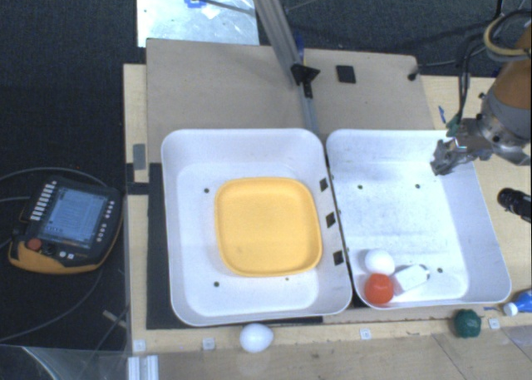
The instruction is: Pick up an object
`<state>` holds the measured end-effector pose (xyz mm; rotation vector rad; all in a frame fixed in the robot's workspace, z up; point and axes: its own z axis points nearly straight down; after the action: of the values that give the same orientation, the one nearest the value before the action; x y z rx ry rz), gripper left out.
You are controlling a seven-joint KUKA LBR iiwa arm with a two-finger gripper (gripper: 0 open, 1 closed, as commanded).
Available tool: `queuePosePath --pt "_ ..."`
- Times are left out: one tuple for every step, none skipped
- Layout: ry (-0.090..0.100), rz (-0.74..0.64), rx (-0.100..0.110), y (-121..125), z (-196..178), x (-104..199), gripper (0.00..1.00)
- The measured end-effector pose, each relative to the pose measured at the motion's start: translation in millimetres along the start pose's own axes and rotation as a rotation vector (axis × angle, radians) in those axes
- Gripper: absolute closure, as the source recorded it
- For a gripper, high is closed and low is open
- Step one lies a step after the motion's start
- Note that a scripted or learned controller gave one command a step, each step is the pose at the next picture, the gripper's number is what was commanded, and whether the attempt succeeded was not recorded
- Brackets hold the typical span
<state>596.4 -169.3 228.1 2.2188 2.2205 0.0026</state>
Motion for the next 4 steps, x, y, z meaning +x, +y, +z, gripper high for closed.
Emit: queuePosePath --pt "0.001 -0.002 0.002 -18.1 8.8 47.5 1.00" --pt "0.002 -0.003 0.001 -31.5 -3.3 93.2 1.00" --pt "0.001 -0.002 0.002 -43.0 4.9 147.4 1.00" --pt "0.002 -0.004 0.003 -62.6 7.6 205.0 1.00"
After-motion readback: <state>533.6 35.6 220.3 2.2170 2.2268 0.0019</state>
